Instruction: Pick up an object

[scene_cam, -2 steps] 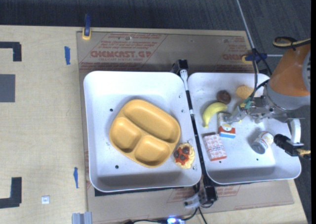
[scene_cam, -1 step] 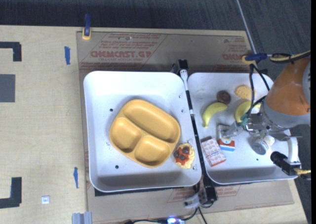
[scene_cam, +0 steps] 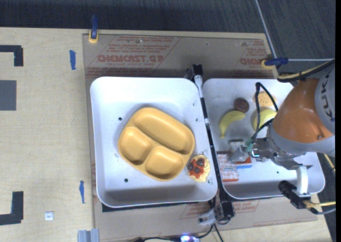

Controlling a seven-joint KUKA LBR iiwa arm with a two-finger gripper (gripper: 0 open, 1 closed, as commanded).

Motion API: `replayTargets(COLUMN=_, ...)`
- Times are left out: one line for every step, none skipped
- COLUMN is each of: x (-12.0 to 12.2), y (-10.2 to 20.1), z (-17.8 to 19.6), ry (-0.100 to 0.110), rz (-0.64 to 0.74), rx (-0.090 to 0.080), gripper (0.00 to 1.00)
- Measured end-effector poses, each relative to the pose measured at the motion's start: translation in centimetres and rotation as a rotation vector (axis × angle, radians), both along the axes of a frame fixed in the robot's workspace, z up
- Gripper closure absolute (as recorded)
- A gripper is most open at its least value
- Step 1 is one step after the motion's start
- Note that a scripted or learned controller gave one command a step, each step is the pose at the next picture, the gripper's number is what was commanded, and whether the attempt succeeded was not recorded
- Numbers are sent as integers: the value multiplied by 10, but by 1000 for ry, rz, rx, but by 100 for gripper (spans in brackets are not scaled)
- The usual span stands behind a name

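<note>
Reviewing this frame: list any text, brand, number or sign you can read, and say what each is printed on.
"CHEMCAST GP", red print, somewhat blurred, on the brown board behind the left bin.
Partial "KU" on the arm at the right edge; the rest is cut off.
Red print on the board's right end: too blurred to read.
Red and blue markings on a flat white card in the right bin: too small to read.

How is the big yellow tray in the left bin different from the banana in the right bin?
The yellow tray is much larger than the banana. The tray is broad with three compartments; the banana is a slim curve. The tray is darker mustard, the banana paler yellow-green. Both lie on white bin floors.
</note>
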State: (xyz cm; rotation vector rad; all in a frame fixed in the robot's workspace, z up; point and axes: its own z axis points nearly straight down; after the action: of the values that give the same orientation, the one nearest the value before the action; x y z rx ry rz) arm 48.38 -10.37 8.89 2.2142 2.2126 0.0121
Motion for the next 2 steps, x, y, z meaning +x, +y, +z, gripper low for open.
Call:
replayTargets(x=2, y=-1, z=12, ry=-8, rz=-2, rx=-2, gripper=100)
replayTargets(x=36, y=80, z=96, ry=12, rz=2, rx=3, gripper=100)
